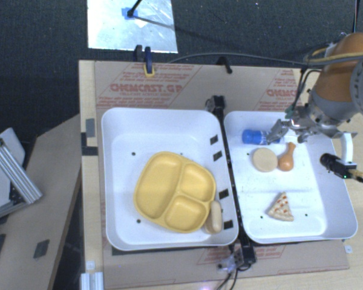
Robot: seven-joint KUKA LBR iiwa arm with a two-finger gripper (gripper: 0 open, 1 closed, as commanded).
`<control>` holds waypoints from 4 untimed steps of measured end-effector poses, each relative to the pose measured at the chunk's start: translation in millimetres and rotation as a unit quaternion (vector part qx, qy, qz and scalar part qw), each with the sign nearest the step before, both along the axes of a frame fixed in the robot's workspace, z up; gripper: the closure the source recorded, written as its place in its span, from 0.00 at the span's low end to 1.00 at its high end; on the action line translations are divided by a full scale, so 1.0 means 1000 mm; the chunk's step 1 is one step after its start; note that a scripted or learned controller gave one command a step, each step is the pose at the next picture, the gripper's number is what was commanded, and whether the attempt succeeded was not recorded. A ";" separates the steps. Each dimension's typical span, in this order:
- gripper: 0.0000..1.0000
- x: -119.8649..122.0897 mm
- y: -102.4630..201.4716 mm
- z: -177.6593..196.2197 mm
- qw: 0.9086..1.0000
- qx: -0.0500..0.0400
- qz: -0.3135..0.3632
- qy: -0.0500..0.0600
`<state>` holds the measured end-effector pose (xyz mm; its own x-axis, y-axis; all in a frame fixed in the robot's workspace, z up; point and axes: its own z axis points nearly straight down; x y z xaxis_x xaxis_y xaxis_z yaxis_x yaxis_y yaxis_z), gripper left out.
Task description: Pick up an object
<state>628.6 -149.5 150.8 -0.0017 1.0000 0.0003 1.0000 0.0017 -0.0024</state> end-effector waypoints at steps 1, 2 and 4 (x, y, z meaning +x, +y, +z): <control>0.00 0.009 0.000 -0.057 1.000 0.000 0.002 -0.001; 0.00 0.010 0.001 -0.065 1.000 -0.001 0.002 -0.002; 1.00 0.016 -0.001 0.011 1.000 -0.001 0.001 -0.005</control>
<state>644.9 -150.1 161.3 -0.0045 1.0000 -0.0015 1.0000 0.0046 0.0066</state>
